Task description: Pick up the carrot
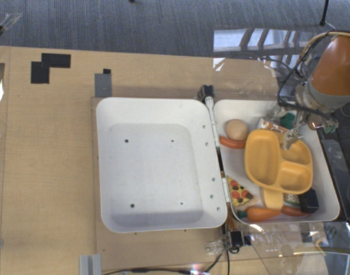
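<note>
The carrot [263,213] is an orange, tapered piece lying on its side along the near edge of the right bin [329,206], just below a yellow divided tray [276,161]. My gripper [293,135] hangs over the far right part of that bin, above the tray's upper right corner. It is well away from the carrot, which lies toward the near side and a little left. Nothing shows in the gripper. The orange-banded wrist [334,67] rises above it at the right.
The right bin also holds a beige ball [236,129], a red-orange sausage shape [232,142], a pizza slice [239,192], a black block [308,200] and a green item [287,119]. The left bin [106,153] lies beside it across a central rim.
</note>
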Controlling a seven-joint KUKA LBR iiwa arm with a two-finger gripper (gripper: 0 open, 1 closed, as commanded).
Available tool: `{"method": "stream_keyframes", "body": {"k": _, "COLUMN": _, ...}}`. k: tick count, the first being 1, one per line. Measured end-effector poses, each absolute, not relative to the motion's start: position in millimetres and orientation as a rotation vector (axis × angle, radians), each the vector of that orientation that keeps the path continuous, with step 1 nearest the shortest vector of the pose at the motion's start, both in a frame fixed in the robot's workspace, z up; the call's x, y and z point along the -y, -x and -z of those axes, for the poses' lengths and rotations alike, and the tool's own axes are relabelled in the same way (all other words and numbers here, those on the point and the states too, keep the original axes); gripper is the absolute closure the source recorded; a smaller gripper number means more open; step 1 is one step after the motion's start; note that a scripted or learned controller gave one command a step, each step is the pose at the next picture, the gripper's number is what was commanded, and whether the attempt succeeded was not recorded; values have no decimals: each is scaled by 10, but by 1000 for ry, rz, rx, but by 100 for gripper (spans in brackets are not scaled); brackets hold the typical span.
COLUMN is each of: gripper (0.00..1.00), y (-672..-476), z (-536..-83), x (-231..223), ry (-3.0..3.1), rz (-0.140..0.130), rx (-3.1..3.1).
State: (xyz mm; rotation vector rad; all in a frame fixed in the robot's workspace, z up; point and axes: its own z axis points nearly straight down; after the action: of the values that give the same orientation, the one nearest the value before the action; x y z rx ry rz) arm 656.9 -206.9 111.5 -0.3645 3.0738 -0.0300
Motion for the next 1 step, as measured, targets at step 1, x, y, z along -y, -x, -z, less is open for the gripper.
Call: {"method": "stream_keyframes", "body": {"k": 1, "gripper": 0, "y": -6663, "z": -1066, "x": 2125, "ry": 163, "rz": 25, "rx": -3109}}
